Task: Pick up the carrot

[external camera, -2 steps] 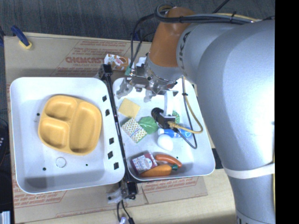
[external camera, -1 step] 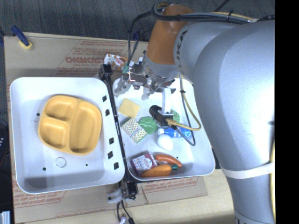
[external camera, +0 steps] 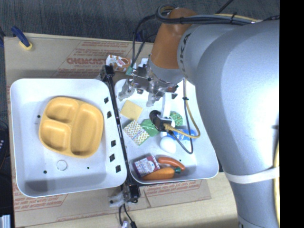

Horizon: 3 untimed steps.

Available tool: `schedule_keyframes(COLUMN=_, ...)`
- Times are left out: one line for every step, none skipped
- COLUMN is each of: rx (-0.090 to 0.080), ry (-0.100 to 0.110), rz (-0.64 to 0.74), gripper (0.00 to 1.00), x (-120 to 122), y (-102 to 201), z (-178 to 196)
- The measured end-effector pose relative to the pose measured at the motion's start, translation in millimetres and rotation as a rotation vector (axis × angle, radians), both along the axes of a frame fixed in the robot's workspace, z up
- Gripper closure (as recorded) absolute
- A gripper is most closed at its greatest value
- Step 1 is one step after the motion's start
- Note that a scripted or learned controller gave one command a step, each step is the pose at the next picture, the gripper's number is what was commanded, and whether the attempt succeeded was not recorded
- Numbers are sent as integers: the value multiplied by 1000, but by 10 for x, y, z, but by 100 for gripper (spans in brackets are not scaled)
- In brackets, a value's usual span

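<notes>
2 fingers of the gripper (external camera: pixel 141 95) hang spread, holding nothing, well apart from the carrot (external camera: pixel 159 174); better to descend along its length, beside the near bin wall (external camera: pixel 209 173).

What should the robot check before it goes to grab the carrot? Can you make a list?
1. Carrot in sight, near edge of the right bin: ok.
2. Gripper above carrot: not ok, it hangs at the bin's far end.
3. Gripper holding nothing: ok.
4. Room around carrot: not ok, red packet and hot dog touch it.
5. Yellow tray out of the way, in the left bin: ok.
</notes>
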<state>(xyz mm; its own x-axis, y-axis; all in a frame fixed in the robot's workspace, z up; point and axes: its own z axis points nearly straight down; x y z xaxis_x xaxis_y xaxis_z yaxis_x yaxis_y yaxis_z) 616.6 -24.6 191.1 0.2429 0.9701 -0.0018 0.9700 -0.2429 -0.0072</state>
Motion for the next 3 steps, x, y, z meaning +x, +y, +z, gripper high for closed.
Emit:
schedule_keyframes(rx=2, ry=0, rz=57, gripper=0, x=-44, y=-27, z=1)
schedule_keyframes(rx=1, ry=-3, rz=220, gripper=0, x=-55, y=-673, z=-999)
schedule_keyframes(rx=2, ry=0, rz=224, gripper=100, x=-55, y=-670, z=-899)
